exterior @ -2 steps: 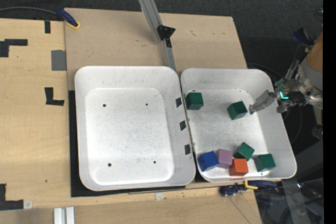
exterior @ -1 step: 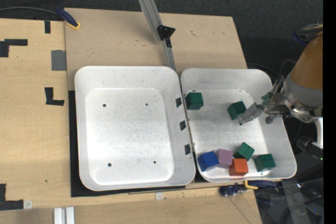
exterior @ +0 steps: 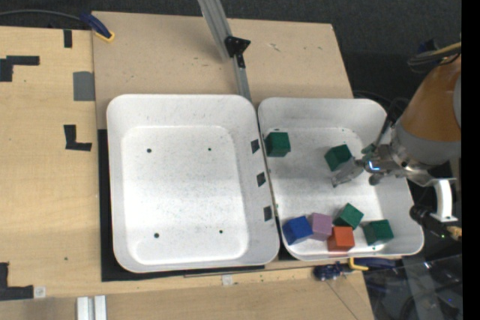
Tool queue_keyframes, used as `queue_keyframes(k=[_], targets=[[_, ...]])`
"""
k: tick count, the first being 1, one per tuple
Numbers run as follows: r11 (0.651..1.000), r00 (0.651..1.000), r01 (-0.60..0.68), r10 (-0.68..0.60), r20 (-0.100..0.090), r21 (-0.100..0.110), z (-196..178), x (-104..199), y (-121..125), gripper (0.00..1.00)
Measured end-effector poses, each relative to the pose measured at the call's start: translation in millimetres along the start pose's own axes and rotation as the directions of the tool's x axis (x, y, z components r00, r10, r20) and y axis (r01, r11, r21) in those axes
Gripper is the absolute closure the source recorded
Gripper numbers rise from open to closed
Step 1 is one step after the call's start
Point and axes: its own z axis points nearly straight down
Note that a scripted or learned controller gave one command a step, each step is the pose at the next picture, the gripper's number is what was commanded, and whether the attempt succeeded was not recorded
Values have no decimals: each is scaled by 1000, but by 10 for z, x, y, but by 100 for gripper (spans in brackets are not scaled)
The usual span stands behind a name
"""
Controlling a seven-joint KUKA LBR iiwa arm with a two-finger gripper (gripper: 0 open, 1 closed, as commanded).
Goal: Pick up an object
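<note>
Several small blocks lie in the right bin (exterior: 375, 113). One green block (exterior: 277, 143) rests near its left wall, and another green block (exterior: 338, 157) sits in the middle. Along the front edge are a blue block (exterior: 298, 228), a purple block (exterior: 322, 224), an orange block (exterior: 342, 237) and two more green blocks (exterior: 349, 216) (exterior: 377, 231). My gripper (exterior: 349, 174) reaches in from the right and hangs low, just below and to the right of the middle green block, close to it. Nothing is visibly held.
The left bin (exterior: 120, 116) stands beside the right one, their walls meeting at the centre. A slanted metal rail (exterior: 212, 0) runs from the top down to the bins' junction. The orange-banded arm (exterior: 435, 112) overhangs the right bin's right edge.
</note>
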Motion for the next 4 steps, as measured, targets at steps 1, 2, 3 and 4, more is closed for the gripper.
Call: queue_keyframes(k=[1, 2, 3, 4], targets=[[1000, 1000, 0, 0, 0, 1, 544, 11, -14, 0], [1000, 1000, 1, -1, 0, -3, 415, 13, -3, 100], [1000, 1000, -1, 1, 3, -9, -57, -60, -55, 100], [1000, 1000, 0, 0, 4, -11, -564, -161, -15, 100]])
